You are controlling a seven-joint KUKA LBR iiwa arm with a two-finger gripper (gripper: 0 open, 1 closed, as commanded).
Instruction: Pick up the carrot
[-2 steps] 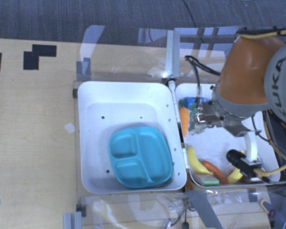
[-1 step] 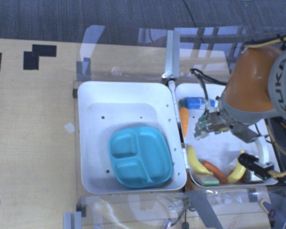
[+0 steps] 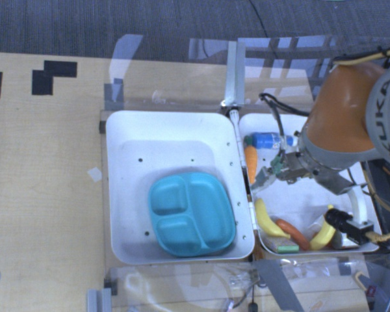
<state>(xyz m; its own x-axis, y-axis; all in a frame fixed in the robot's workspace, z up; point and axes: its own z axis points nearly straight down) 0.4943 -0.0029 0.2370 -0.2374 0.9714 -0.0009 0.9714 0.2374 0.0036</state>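
Observation:
The orange carrot (image 3: 250,163) lies lengthwise in the right bin (image 3: 312,208), against its left wall and just below a small blue bottle (image 3: 263,140). My gripper (image 3: 273,171) hangs low over the right bin, just right of the carrot's lower end, and the orange-banded wrist above it hides the bin's upper right part. Nothing shows in the gripper's hold.
A yellow banana (image 3: 268,220), a red-orange pepper-like piece (image 3: 292,232), a second banana (image 3: 322,235) and a small green piece (image 3: 287,247) lie along the right bin's front. The left bin (image 3: 136,168) holds a teal divided plate (image 3: 192,213).

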